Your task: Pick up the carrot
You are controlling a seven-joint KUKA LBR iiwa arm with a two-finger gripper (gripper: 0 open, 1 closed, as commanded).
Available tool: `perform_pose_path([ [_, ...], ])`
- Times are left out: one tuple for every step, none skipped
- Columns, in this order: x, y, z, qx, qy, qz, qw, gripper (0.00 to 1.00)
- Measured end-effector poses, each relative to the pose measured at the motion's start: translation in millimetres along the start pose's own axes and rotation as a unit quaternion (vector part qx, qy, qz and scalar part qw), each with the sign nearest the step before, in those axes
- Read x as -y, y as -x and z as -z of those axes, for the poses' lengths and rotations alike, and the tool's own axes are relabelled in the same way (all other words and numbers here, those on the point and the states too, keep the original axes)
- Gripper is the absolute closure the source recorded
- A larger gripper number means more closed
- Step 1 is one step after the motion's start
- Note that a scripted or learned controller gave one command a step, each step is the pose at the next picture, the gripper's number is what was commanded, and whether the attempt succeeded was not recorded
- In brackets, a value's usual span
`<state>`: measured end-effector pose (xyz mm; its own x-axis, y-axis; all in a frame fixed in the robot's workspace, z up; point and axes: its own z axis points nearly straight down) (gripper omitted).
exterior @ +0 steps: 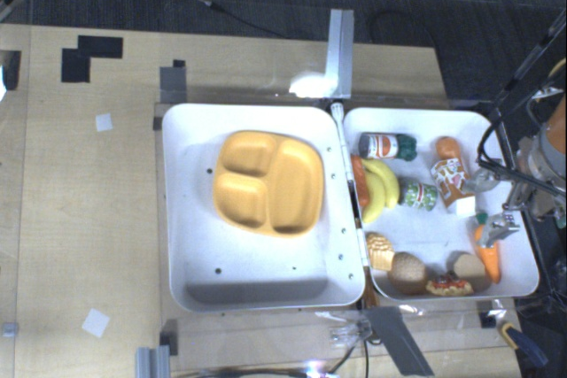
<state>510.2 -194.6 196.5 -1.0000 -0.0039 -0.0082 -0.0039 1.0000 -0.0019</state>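
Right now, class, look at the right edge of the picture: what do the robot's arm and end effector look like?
The arm is grey metal with an orange patch near the picture's edge, and dark cables loop over it. The end effector is small, silvery and metallic, its details too blurred to describe.

Pincer (498, 230) low, arm at right edge

Pretty even overhead light, nothing dim. The left bin (190, 190) is blown out almost pure white, with a soft grey shadow along its near wall. There's a hot glare patch on the metal post (340, 57) behind the bins. Overall slightly soft and low-res, and small labels are unreadable.
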Motion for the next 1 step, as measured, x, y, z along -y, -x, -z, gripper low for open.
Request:
perform_pose_path([
  [11.8,-4.8,-101.8,0.008,-0.002,-0.013,0.9999,0.0],
])
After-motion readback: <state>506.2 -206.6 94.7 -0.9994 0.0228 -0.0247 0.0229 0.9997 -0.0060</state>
